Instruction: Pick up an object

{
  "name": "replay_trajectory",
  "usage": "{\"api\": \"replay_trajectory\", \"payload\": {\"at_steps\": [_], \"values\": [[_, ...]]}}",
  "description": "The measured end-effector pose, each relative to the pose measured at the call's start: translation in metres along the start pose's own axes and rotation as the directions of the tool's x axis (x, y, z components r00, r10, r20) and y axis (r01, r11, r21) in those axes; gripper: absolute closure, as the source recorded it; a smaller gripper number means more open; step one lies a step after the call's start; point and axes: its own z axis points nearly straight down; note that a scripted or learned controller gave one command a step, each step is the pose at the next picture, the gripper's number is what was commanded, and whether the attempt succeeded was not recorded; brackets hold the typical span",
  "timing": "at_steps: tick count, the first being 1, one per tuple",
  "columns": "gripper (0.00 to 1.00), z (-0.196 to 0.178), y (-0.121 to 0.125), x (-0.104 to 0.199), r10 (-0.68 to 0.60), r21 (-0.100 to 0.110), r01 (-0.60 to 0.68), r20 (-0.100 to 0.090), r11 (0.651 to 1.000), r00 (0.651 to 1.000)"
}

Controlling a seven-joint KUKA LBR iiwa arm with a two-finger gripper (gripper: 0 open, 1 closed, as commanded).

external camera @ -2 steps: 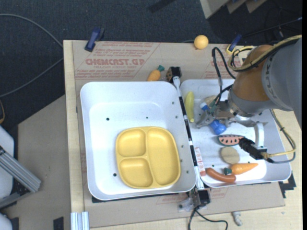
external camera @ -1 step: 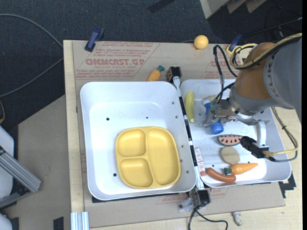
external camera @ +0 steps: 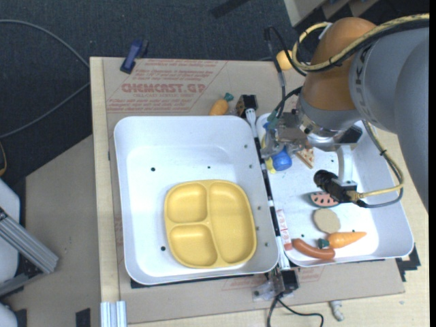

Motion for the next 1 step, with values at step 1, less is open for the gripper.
{"api": "replay_trajectory", "payload": {"at_steps": [1], "values": [[1.0, -0.0352, -0.0393, -0.0033, 0.003, 0.005, -0.003, 0.002, 1.0, 1.0]]}}
